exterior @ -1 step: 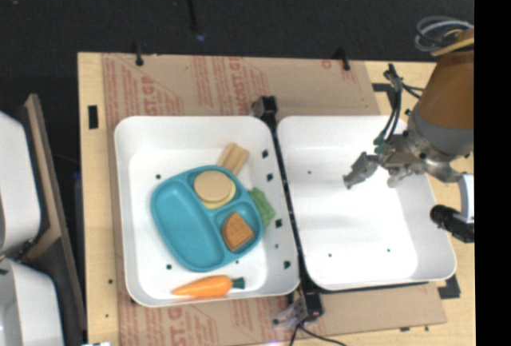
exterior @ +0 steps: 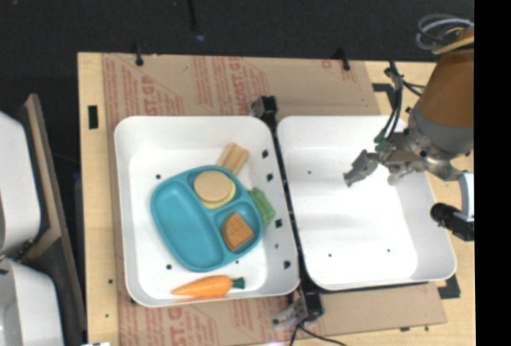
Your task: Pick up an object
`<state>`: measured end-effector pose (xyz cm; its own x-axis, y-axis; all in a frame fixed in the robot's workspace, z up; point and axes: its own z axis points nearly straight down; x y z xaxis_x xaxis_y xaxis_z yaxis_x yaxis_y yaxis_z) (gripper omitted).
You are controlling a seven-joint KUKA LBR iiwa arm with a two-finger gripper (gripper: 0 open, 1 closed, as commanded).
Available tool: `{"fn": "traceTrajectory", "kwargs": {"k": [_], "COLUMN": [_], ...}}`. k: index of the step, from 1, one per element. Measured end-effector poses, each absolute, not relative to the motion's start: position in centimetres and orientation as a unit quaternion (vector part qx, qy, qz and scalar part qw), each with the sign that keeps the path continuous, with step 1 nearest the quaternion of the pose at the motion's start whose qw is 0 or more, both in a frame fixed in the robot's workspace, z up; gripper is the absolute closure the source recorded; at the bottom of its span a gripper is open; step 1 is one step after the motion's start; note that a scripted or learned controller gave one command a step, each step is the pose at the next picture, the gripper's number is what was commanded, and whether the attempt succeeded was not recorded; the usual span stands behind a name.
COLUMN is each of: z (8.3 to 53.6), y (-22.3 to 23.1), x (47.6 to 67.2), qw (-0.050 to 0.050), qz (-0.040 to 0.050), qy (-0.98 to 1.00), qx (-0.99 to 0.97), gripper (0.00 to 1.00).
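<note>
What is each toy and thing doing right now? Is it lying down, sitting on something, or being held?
Blue plastic divided tray: flat in left bin.
Round tan cookie: on the tray.
Brown waffle square: on the tray.
Orange toy carrot: lying on bin floor.
Tan wooden block: beside the tray.
Grey gripper: over right bin, holding nothing.

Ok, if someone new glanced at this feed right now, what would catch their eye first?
Probably the bright blue tray in the left bin, holding a round cracker and a brown waffle piece, with an orange carrot lying just below it near the bin's front edge. Next, the gripper reaching in from the right, over the right bin.
</note>
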<state>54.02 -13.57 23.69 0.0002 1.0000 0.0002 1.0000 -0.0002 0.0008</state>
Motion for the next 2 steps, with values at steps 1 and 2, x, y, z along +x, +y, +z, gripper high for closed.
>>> {"fn": "traceTrajectory", "kwargs": {"k": [1, 2], "z": [18.6, 14.1], "y": [-12.6, -11.9], "x": [54.0, 54.1], "qw": [-0.002, -0.001], "qz": [-0.0012, -0.0010], "qy": [0.707, 0.707], "qx": [0.707, 0.707], "gripper": [0.00, 0.00]}}
